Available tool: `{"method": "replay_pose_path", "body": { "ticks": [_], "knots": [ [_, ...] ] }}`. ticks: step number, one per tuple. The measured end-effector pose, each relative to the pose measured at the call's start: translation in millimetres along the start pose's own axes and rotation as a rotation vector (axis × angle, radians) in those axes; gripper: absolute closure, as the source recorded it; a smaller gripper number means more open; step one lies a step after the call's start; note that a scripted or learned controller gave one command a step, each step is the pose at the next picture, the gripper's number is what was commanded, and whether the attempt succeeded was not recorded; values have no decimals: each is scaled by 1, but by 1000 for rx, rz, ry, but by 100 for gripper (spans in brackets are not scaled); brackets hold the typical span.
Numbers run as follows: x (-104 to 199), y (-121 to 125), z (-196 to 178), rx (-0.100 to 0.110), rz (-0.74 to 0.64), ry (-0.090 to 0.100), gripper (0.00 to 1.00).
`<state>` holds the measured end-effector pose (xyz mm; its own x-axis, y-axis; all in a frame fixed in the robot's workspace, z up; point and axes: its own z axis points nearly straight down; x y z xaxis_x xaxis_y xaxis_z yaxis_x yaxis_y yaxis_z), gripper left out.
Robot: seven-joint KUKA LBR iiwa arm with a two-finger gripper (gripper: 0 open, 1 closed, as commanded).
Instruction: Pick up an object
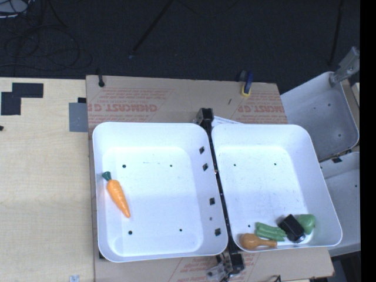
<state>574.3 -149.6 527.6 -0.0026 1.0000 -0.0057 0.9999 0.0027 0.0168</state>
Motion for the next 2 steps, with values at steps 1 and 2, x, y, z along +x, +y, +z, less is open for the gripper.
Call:
{"method": "replay_pose_path", "body": {
  "ticks": [1,2],
  "knots": [
    [1,-1,0,21,-4,4,100],
    [147,12,-11,18,-13,9,100]
  ]
}}
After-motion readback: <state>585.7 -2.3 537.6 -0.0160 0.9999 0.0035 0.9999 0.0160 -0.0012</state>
